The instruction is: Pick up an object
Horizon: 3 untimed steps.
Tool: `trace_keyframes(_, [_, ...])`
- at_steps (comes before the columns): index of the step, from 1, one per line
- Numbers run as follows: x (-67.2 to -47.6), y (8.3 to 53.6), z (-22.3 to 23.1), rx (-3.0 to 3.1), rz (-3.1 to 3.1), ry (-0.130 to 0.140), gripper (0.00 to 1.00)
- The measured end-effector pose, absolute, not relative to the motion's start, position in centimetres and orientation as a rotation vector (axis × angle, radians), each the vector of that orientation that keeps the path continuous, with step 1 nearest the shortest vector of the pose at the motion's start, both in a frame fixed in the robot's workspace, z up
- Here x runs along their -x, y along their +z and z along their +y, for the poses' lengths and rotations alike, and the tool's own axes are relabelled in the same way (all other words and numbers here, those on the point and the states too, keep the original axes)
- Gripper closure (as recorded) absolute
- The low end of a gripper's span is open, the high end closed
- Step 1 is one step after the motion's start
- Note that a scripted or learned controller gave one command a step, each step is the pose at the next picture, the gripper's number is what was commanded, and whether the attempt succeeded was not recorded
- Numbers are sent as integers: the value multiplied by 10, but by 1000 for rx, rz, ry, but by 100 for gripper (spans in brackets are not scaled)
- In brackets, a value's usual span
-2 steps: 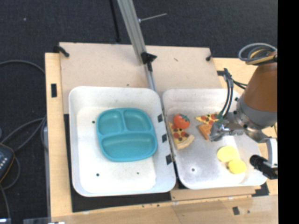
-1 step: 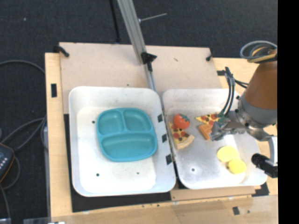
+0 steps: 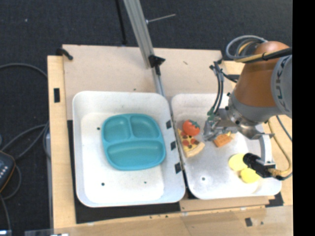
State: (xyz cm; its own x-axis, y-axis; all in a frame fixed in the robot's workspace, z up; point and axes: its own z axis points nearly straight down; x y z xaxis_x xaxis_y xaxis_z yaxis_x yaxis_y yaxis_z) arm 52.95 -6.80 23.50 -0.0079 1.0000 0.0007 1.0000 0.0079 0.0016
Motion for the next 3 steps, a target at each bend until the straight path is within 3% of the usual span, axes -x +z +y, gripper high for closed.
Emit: trace_keyframes(3, [-568,230,76,-2214,2229,1,100])
